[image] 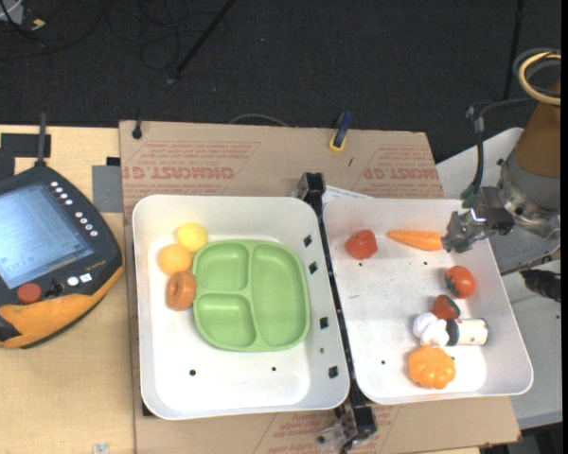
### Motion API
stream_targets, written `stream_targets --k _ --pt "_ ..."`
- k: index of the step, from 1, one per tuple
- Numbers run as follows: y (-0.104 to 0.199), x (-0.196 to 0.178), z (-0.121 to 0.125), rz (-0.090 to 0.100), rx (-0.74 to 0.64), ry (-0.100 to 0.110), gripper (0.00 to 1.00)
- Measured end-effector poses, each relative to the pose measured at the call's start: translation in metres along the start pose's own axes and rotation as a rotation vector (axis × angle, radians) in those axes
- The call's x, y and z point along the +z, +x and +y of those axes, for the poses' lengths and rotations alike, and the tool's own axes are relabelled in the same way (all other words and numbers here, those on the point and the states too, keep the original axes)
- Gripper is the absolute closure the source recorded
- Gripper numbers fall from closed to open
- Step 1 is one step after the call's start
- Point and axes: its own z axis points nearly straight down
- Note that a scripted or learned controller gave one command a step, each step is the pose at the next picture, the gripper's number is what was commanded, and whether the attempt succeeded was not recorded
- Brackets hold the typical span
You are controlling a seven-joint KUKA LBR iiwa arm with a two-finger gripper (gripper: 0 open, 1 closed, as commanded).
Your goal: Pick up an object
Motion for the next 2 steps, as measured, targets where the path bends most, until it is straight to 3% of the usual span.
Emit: stream_targets --k 2 --pt "0.112 0.0 0.018 0.001 -0.003 0.002 1.0"
